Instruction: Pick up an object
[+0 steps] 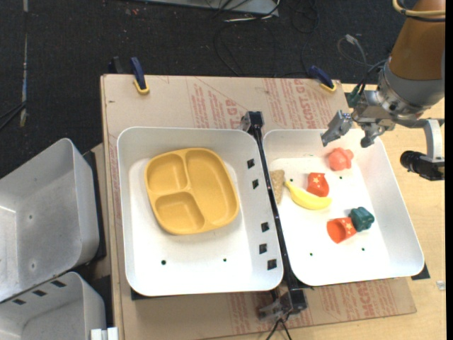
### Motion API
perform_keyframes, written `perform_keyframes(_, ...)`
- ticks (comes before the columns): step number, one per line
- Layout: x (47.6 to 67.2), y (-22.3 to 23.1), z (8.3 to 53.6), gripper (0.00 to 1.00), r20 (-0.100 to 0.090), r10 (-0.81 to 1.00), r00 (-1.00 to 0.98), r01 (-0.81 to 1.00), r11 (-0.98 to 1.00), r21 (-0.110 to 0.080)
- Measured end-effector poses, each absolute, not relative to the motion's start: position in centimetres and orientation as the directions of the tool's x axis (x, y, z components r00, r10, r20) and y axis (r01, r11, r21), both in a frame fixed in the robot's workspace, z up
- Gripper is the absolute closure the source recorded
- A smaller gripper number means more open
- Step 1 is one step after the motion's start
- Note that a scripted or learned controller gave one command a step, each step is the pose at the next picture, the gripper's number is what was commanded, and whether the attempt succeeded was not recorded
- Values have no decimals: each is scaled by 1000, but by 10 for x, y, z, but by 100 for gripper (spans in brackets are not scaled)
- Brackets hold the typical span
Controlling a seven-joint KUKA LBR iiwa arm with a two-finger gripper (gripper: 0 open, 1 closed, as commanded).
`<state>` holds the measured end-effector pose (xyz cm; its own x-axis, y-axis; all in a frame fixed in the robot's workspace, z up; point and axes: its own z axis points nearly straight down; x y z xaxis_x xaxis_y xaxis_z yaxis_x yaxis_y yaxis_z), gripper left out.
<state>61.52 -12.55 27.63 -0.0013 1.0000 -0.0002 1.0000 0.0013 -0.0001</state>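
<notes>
My gripper [352, 132] hangs over the far part of the right bin [396, 190], its two fingers spread open with nothing between them. Just below it lies a pink-red round toy [340, 159]. Nearer the bin's middle are a small red pepper-like piece [318, 184], a yellow banana [308, 199], and a tan slice [277, 185] by the left wall. Further front sit an orange-red cup-shaped toy [341, 229] and a dark green block [362, 218], touching each other.
The left bin [134, 261] holds a yellow divided plate [191, 190]. Black clips [263, 227] run along the seam between the bins. Grey plastic tubs [39, 211] stand off the bench at the left. Blue-and-yellow clamps [139, 76] hold the board's far edge.
</notes>
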Motion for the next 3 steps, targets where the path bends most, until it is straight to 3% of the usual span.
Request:
perform_keyframes(2,604,-121,161,0,0,1000,1,1000,-1,-5)
perform_keyframes(3,610,-114,104,0,1,1000,-2,1000,2,-5)
